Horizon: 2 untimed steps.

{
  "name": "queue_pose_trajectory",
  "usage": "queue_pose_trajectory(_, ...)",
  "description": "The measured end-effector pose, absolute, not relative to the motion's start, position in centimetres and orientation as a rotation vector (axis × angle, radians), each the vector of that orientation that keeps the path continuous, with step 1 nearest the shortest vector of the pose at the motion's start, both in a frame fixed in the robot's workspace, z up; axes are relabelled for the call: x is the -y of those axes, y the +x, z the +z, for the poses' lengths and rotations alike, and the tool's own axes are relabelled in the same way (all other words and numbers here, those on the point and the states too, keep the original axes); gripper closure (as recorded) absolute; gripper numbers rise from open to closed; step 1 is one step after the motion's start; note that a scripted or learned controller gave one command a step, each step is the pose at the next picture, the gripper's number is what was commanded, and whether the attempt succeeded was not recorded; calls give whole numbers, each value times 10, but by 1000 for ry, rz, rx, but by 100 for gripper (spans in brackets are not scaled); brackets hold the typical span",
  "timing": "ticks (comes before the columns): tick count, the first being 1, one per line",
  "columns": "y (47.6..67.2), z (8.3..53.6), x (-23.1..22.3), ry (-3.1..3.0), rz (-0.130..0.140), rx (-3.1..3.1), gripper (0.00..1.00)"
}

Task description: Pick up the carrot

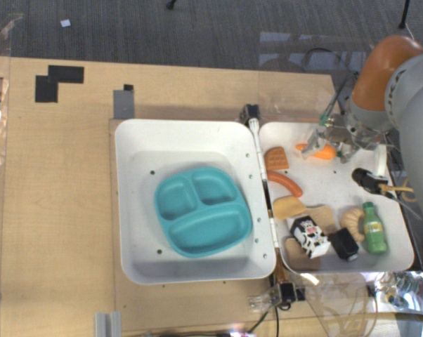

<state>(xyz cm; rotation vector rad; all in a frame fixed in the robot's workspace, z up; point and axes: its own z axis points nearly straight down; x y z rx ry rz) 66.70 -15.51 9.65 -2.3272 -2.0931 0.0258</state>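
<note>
The orange carrot (324, 153) lies on the floor of the right bin (317, 181), near its far wall. My gripper (329, 146) hangs right over it, reaching in from the right below the arm's orange band. Its two fingers stand apart, one at the carrot's left end (312, 146) and one at its right end (345, 152). The carrot rests between them on the bin floor and looks free of both fingers.
Also in the right bin are a waffle (277, 159), a red sausage (283, 182), a bread slice (289, 206), a cow-print carton (308, 236), a black block (343, 244), a green bottle (373, 227) and a pastry (351, 220). A teal divided plate (202, 210) sits in the left bin (141, 153).
</note>
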Motion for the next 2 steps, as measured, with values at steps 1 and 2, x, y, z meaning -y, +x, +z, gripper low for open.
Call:
queue_pose_trajectory(1, 659, 87, 176, -2429, -8, 2002, 0)
queue_pose_trajectory(2, 659, 99, 174, -2416, 2, 2010, 100)
